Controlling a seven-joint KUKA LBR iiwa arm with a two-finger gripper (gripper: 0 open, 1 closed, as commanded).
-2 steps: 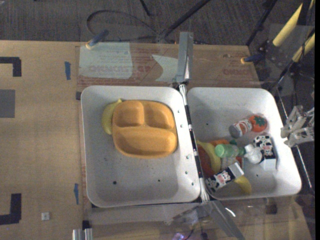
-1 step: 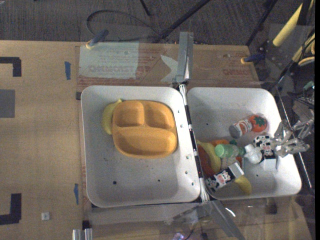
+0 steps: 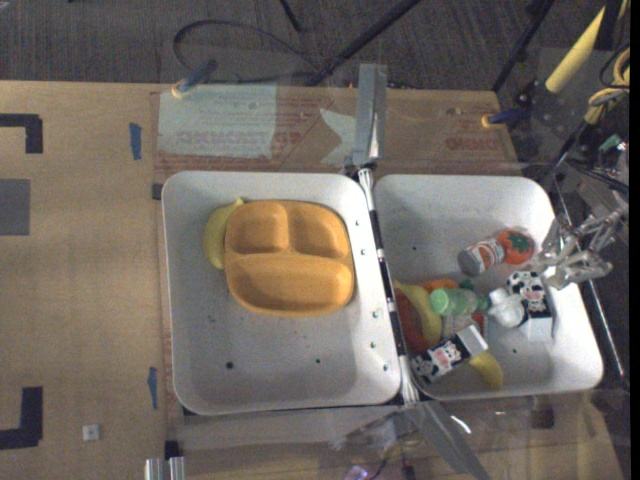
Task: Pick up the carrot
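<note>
The carrot (image 3: 404, 326) is an orange piece lying along the left wall of the right bin (image 3: 450, 208). It is mostly covered by a yellow banana (image 3: 422, 306) and a green bottle (image 3: 456, 300). My gripper (image 3: 574, 254) hangs over the right rim of the same bin, above a cow-patterned carton (image 3: 531, 294). It is well to the right of the carrot, and nothing shows in its grasp.
The right bin also holds a red-labelled can (image 3: 482, 256) beside an orange and green toy (image 3: 517, 243), a second cow-patterned carton (image 3: 447, 354) and a yellow piece (image 3: 487, 369). The left bin (image 3: 200, 368) holds an orange divided plate (image 3: 290, 256) over a yellow toy (image 3: 214, 236).
</note>
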